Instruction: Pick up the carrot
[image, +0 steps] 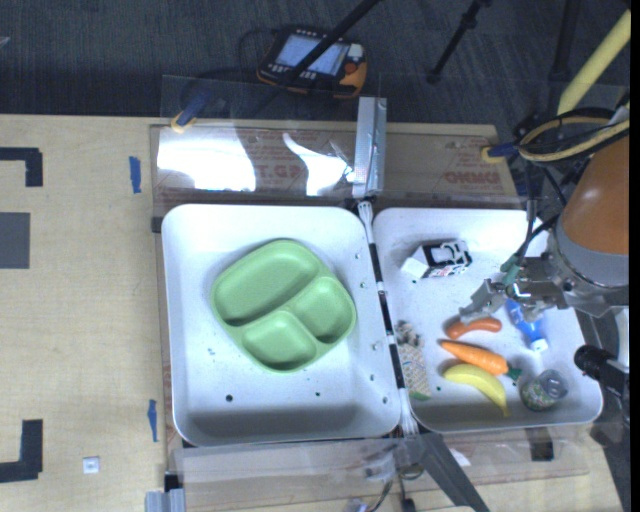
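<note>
The arm (600, 215) reaches in from the right, gripper (492, 296) lowered.

Single fixed camera, mounted above the desk (70, 300) and angled downward at a slant, far enough back to take in both white bins: the left bin (190, 300) and the right bin (400, 235). The arm (600, 220) enters from the right edge; floor lies beyond the desk's far side.

Scene bright, evenly lit from overhead. Strong white glare on the clear plastic sheet (250, 160) behind the bins. Soft shadow along the near inner wall of the left bin (190, 300); faint shadow under the green tray (284, 303). Floor at top dark. Focus slightly soft overall; small items in the right bin (400, 232) low in detail.
</note>
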